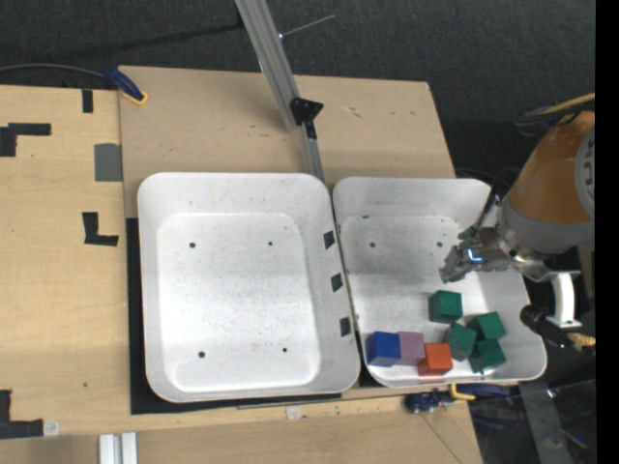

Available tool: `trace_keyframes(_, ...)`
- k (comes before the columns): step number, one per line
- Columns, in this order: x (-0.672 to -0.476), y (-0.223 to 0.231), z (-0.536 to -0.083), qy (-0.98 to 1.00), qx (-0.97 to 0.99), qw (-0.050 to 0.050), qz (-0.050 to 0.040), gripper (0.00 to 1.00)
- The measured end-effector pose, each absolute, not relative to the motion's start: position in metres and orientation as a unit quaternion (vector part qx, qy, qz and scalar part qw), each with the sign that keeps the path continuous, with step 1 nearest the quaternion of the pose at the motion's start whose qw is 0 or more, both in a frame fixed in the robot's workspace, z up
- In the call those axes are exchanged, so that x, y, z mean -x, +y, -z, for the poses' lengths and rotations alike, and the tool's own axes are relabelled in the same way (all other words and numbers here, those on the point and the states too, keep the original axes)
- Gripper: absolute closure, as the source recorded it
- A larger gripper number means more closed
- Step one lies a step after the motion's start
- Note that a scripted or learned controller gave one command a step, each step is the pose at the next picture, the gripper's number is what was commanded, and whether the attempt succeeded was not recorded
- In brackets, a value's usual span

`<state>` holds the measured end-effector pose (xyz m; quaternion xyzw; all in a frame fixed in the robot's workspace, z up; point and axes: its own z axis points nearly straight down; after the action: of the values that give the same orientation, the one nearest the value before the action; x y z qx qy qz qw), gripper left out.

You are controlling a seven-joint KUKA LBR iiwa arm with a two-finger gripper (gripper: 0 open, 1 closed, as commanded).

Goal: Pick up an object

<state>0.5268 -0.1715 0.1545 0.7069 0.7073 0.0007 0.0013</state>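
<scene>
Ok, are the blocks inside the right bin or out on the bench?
Inside. The blocks all sit clustered in the right bin's near corner, within its rim.

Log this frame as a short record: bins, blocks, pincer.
left bin: white, shallow
right bin: white, all blocks in its near-right corner
green blocks: four, clustered
blue block: beside purple block
orange block: right of the purple one
pincer: over right bin, just above the topmost green block
</scene>
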Motion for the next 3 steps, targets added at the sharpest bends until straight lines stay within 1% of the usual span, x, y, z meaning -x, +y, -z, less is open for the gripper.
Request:
trace_keyframes(1,-0.528,-0.17,-0.197,0.708,-0.707,0.002,-0.0008,1.0)
trace_keyframes(2,-0.531,-0.164,-0.258,0.708,-0.706,0.003,-0.0015,1.0)
trace_keyframes(3,-0.558,-0.115,-0.253,0.709,-0.705,-0.001,-0.0002,1.0)
